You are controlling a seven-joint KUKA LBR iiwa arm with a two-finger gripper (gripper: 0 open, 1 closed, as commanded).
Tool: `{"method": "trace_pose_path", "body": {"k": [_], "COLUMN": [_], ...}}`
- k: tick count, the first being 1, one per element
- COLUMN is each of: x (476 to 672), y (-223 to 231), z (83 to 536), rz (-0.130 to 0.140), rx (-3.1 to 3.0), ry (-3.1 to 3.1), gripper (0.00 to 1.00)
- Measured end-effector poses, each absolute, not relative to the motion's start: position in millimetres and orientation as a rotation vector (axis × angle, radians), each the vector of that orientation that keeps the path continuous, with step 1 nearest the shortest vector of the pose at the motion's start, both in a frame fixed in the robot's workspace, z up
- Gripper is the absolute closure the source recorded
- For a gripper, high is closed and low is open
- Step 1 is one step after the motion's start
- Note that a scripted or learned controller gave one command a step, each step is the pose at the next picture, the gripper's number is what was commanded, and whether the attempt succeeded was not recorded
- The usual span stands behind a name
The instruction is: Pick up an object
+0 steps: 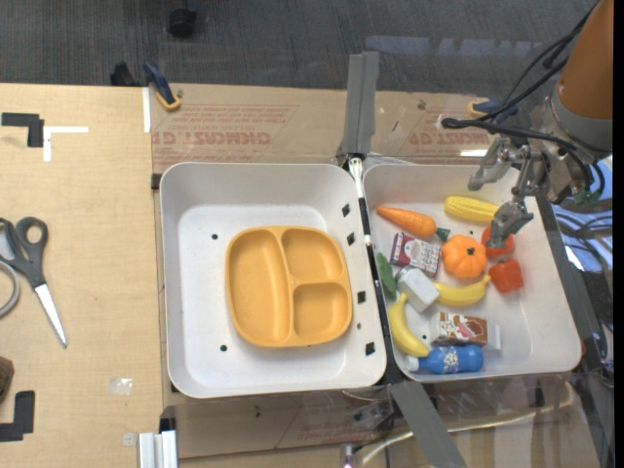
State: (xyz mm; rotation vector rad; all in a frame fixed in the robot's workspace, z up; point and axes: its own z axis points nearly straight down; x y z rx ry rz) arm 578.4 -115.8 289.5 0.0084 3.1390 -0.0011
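Note:
My gripper [488,209] hangs over the back right of the right bin [546,354], fingers spread open with nothing held between them. A yellow corn-like piece [468,208] lies under the gap between the fingers. One fingertip [499,234] is close above a red piece [497,246]. Beside it sit an orange pumpkin [464,256], a carrot [408,220], a second red piece [506,277], two bananas [463,293] [405,328], a white block [419,288], a small red carton [416,253], a brown packet [461,330] and a blue bottle [450,361].
The left bin [185,261] holds a yellow divided plate [290,286]. Scissors [34,271] lie on the wooden bench at far left. A blue and yellow clamp [162,86] sits behind the left bin. Cables trail along the right side.

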Motion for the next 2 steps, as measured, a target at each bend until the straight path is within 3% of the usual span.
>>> {"method": "trace_pose_path", "body": {"k": [1,2], "x": [572.5,519.0], "y": [-143,-184], "z": [100,97], "rz": [0.0,-0.009], "rx": [0.179,0.244], "ry": [3.134,3.111], "gripper": [0.0,0.0]}}
